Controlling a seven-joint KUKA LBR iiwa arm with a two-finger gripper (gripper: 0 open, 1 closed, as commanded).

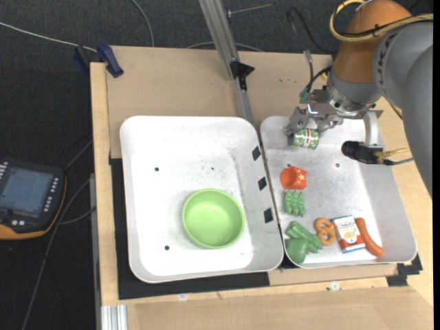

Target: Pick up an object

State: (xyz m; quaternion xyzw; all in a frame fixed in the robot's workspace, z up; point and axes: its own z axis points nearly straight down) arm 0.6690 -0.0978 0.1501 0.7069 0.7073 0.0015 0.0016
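Claw (307,124) low over the far end of the right bin (385,205), pinching a small green-labelled can (306,139) that sits tilted between the fingers. Wrist pointing down and leftward, orange band (357,47) above it, grey arm (412,60) coming in from the upper right corner. Black cable looping off the wrist, with a dark block (361,151) beside the bin's right rim.

Further down the same bin, well apart from the can: a red strawberry-like toy (295,177), a green pea pod (294,202) just below it, a green leafy piece (300,239) at the near left corner, a pretzel (324,230) beside that, then a small carton (348,234) touching an orange sausage-like piece (368,238).

In the left bin (151,150), a light green bowl (213,218), upright, toward the near right part.

Both bins side by side on the tan tabletop (179,81); a metal pole (220,33) rising behind them, a handheld pendant (27,198) lying off to the far left.
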